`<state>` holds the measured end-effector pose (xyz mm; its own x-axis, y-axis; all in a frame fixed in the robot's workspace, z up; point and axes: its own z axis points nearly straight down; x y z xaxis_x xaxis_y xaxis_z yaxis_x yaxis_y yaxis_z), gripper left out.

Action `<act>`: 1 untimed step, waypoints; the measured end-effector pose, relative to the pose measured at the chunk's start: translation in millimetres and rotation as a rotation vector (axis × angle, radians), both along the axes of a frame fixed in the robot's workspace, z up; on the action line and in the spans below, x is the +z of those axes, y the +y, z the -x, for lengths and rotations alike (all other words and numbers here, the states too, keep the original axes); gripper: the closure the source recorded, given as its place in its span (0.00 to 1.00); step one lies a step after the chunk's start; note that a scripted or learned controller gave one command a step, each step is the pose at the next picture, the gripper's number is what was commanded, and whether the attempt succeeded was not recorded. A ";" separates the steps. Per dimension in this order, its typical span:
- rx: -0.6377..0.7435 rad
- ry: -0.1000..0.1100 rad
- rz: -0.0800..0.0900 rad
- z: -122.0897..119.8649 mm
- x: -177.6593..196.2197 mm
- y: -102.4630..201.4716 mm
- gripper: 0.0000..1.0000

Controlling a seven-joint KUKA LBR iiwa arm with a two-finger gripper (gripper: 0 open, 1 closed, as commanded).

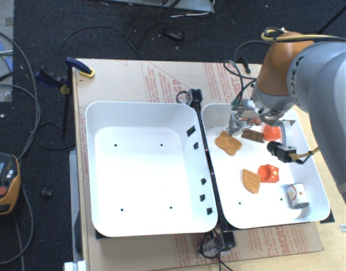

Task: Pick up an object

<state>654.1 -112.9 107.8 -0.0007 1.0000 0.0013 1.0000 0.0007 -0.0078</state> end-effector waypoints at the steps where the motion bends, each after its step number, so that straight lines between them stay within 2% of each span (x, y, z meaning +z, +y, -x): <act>1: -0.001 -0.008 0.001 -1.1 59.5 -2.8 1.00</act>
